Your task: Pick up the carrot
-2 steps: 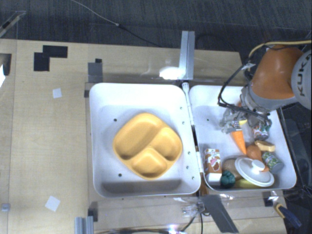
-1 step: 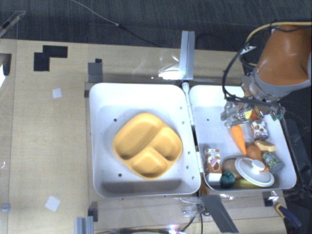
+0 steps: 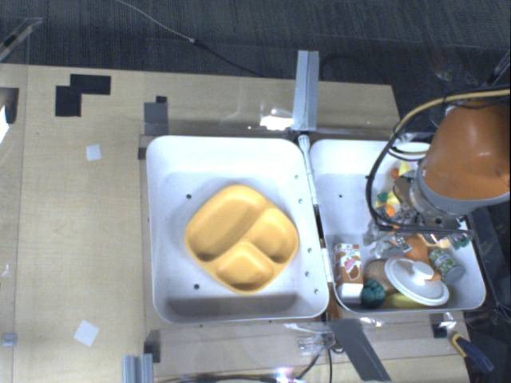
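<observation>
In the right bin (image 3: 343, 174), an orange piece that looks like the carrot (image 3: 418, 250) lies near the bin's right side, partly covered by the arm. My gripper (image 3: 402, 234) hangs under the orange wrist band (image 3: 469, 154), low over the bin's clutter and just left of and above the carrot. The wrist and cables hide most of the gripper, and I cannot make out anything held in it.
Around the carrot lie a white round lid (image 3: 416, 281), a green toy (image 3: 373, 294), a yellow banana (image 3: 402, 300), a small carton (image 3: 348, 262), a can (image 3: 445, 264) and small orange and green pieces (image 3: 388, 204). The left bin (image 3: 168, 214) holds a yellow divided plate (image 3: 241, 236).
</observation>
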### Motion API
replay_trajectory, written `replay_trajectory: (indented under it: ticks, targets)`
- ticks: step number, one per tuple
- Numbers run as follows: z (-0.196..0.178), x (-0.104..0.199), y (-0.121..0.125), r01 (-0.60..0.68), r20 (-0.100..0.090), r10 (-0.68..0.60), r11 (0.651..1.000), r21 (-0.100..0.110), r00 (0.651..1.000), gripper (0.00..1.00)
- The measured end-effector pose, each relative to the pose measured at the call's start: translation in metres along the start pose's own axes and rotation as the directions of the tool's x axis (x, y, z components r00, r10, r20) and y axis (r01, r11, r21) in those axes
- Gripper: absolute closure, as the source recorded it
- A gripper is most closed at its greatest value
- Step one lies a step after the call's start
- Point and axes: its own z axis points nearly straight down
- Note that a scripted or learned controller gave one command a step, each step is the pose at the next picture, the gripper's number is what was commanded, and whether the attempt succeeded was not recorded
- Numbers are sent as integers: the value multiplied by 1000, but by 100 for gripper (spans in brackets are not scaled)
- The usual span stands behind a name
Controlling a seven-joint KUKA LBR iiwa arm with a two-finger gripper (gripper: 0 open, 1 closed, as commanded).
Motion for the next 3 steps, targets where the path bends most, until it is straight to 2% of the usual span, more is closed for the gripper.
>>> replay_trajectory:
  ticks: [1, 2, 3]
  targets:
    - [65, 26, -16, 43, 6, -43, 999, 4, 999, 100]
    - [64, 25, -16, 44, 11, -44, 999, 5, 999, 0]
    - [71, 20, -9, 85, 7, -85, 996, 8, 996, 0]
